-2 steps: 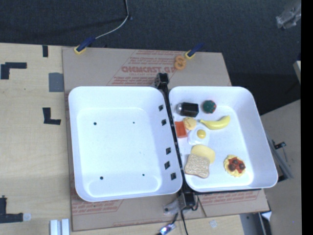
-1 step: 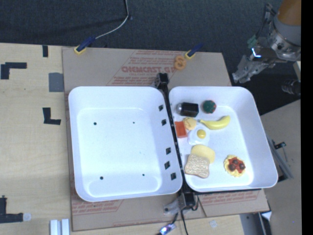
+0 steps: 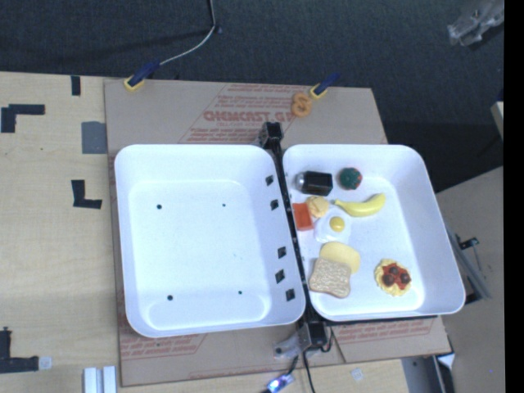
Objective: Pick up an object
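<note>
Evidently no grasp had begun: the gripper was seen blurred at the far right, its state unreadable. The banana lay in the right bin, requiring a descent.

Two white bins sit side by side on the surface, and all the action is packed into the right bin. Up near its far edge lie a black block and a dark green ball, just apart. A banana curves below them. Hard against the divider there's an orange piece, with a fried egg beside it. Toward the near edge, a slice of toast touches a yellow cheese wedge, and a red-topped pastry sits apart. The left bin shows bare white floor.
</note>
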`<state>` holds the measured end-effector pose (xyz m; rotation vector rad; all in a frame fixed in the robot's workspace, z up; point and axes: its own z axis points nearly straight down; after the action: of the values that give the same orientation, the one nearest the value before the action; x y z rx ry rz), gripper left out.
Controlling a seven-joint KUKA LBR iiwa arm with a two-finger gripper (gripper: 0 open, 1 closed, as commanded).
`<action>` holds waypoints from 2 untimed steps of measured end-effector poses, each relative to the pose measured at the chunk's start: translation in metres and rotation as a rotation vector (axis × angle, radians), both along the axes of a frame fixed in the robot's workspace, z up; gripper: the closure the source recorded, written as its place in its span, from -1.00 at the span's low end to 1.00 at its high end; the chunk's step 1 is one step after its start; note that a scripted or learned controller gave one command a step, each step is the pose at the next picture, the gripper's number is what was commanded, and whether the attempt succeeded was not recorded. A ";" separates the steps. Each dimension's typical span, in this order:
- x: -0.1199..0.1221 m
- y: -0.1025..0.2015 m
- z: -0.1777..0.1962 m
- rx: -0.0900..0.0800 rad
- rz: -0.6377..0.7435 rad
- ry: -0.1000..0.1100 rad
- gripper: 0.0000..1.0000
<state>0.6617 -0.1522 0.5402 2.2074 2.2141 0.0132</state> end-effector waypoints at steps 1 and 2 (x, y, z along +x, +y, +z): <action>0.004 -0.039 -0.315 0.007 -0.004 0.033 1.00; -0.081 -0.013 -0.436 0.010 -0.003 0.037 1.00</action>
<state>0.5808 -0.1648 0.1047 2.2348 2.2337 -0.0163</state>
